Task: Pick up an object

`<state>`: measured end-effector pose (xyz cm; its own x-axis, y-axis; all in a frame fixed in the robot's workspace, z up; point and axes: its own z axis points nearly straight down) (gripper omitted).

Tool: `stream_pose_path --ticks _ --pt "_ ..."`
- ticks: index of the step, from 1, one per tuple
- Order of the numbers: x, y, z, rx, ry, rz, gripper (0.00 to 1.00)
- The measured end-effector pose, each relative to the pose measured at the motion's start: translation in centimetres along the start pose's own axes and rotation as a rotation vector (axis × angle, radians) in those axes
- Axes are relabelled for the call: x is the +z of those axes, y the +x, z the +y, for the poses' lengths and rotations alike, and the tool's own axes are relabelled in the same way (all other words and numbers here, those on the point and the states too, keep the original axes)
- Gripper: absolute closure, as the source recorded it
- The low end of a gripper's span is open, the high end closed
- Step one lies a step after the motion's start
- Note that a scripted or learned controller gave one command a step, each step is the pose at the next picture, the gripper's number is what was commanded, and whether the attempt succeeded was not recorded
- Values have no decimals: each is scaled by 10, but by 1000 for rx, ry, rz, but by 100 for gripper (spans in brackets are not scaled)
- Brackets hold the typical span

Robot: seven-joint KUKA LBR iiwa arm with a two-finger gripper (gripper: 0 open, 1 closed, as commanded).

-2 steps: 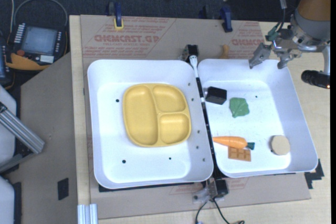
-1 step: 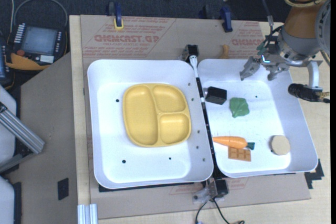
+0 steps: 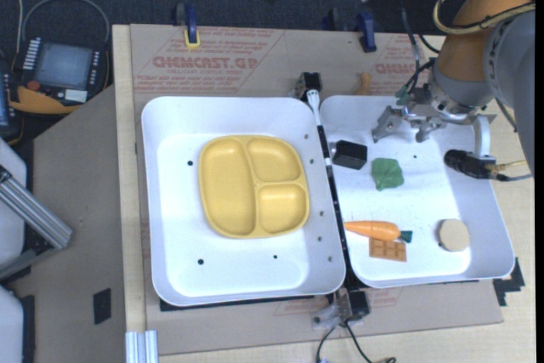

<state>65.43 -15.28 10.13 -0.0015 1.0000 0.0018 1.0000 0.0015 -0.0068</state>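
**Tool open above the right bin's far edge, holding nothing**

On the bench (image 3: 221,51), the left bin (image 3: 170,208) carries a yellow divided plate (image 3: 253,185) lying flat near its middle. The right bin (image 3: 476,208) holds the loose things. A black block (image 3: 349,154) lies close to its left edge. Just right of that, a green piece (image 3: 388,174) sits apart from the block. Toward the near edge lies a carrot (image 3: 372,229), its long axis running left to right, roughly along that edge. Its tapered orange tip points left and its green end points right. A brown square piece (image 3: 388,249) touches the carrot's near side. A beige round piece (image 3: 454,235) rests near the bin's near right corner, well apart from the carrot. The tool (image 3: 402,129) hangs over the far part of the right bin, its two fingers spread wide with nothing between them, beyond the green piece.
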Motion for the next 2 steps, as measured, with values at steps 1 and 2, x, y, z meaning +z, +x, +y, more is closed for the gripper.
stream_pose_path --ticks 1,2 --pt "18 1 0 0 -2 -1 0" --pt "5 1 1 -1 -7 -2 100"
